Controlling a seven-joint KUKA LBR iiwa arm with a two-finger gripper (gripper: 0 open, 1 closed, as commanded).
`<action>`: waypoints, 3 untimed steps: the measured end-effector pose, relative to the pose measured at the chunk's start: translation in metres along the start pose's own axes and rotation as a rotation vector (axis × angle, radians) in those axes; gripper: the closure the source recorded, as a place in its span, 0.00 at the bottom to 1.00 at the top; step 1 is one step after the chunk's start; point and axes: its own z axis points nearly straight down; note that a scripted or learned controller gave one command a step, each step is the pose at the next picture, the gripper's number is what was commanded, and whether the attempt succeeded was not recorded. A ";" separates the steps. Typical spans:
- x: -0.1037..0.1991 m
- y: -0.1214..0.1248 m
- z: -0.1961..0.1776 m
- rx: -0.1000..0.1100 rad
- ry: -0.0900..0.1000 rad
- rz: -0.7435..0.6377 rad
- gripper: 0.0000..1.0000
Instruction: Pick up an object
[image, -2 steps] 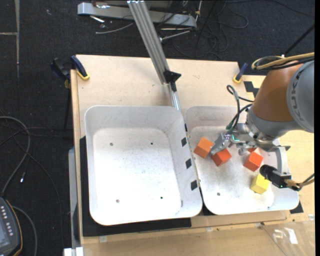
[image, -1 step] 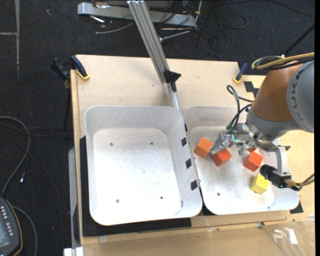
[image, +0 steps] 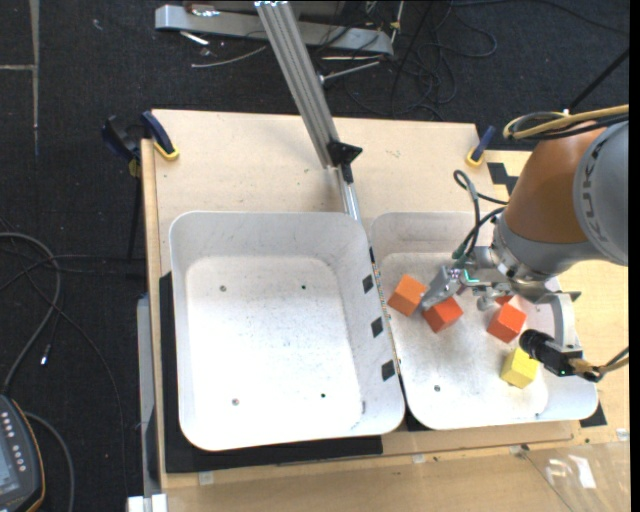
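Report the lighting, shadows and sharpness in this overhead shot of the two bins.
Camera view: even, soft light; the left bin reads bright white without blown glare; short, faint shadows sit under the orange blocks and yellow block; blocks and bin rims are fairly sharp, the claw slightly soft; dark floor loses detail.

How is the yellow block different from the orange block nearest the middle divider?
The yellow block is yellow; the orange block is orange. The yellow block lies near the right bin's front right corner, under the arm's cabling, while the orange block sits close to the bin's left wall. The yellow block lies farther from the gripper than the orange block. Both are small cubes in the same bin.
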 end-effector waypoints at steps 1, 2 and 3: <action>-0.048 -0.025 -0.014 0.001 -0.002 0.005 0.00; -0.012 0.046 0.061 -0.017 -0.004 0.000 0.00; -0.001 0.006 0.079 0.000 -0.001 0.001 0.00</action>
